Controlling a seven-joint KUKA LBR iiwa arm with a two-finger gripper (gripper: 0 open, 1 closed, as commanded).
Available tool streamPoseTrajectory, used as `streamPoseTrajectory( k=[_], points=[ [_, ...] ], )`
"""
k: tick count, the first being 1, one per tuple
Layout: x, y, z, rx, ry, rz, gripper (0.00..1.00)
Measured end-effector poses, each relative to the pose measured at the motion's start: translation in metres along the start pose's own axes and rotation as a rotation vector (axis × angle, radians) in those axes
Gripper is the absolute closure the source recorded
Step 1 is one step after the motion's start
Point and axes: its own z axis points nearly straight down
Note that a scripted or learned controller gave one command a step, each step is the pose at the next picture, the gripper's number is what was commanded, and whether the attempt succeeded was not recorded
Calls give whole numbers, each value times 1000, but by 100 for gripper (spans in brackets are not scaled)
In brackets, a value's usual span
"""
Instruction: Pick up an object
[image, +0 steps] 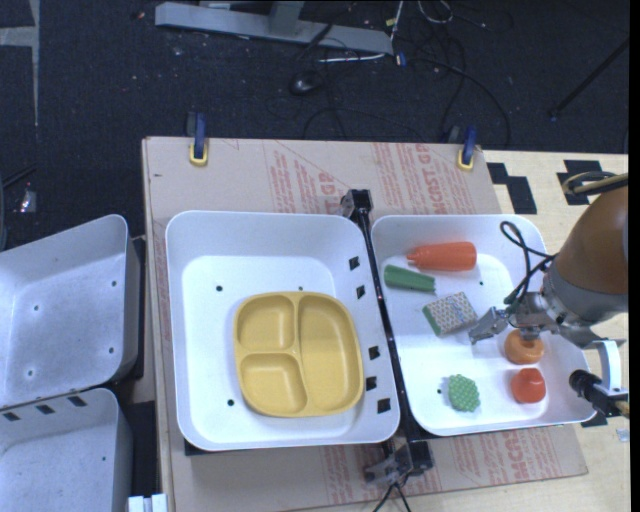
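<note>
i take the right-hand shallow white plastic bin (400, 300) as my landmark. the grey arm with its orange band (600, 245) comes in over that bin's right rim, and the gripper (520, 330) sits low near the bin's right wall, directly above a small round orange object (524, 349) that lies just under it. i cannot tell how the jaws stand, nor whether anything is between them. just below that, toward the bin's near right corner, is a small red rounded piece (528, 384), close to the wall. a green knobbly round piece (463, 393) lies near the bin's front edge, with bare floor around it. toward the bin's middle is a speckled grey-green square block (450, 313), just left of the gripper. near the back wall lie an orange carrot-shaped toy (442, 256) and a green flat oblong (409, 279), almost touching. left of my landmark, the other white bin (200, 250) holds a yellow three-compartment plastic plate (297, 352).
</note>
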Motion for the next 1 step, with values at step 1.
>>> streamPoseTrajectory(
  k=[1],
  points=[
    [0, 1, -13, -4, -1, 0, 100]
  ],
)
